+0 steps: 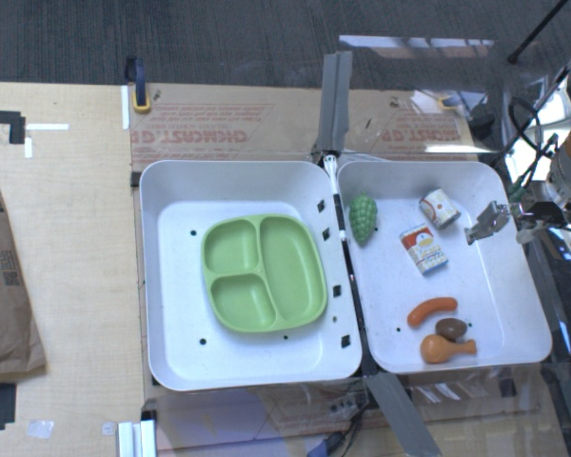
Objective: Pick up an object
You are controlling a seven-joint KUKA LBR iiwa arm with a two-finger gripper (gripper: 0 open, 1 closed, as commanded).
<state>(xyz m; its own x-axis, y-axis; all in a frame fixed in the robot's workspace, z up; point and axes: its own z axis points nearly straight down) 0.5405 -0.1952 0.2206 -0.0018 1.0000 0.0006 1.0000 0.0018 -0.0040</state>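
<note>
The right bin (pixel 514 284) holds a green bumpy toy (pixel 364 217), a small white and red can (pixel 439 208), a red and white carton (pixel 424 249), an orange sausage (pixel 431 310), a brown potato-like piece (pixel 451 328) and an orange drumstick shape (pixel 445 348). My gripper (pixel 487 223) hangs at the bin's right side, above its floor, to the right of the can and the carton. Its fingers look spread with nothing between them.
The left bin (pixel 171 284) holds a green three-compartment plate (pixel 264 272). A grey divider post (pixel 335 103) rises between the bins at the back. A brown paper bag (pixel 5 284) lies on the bench at far left. Cables crowd the right edge.
</note>
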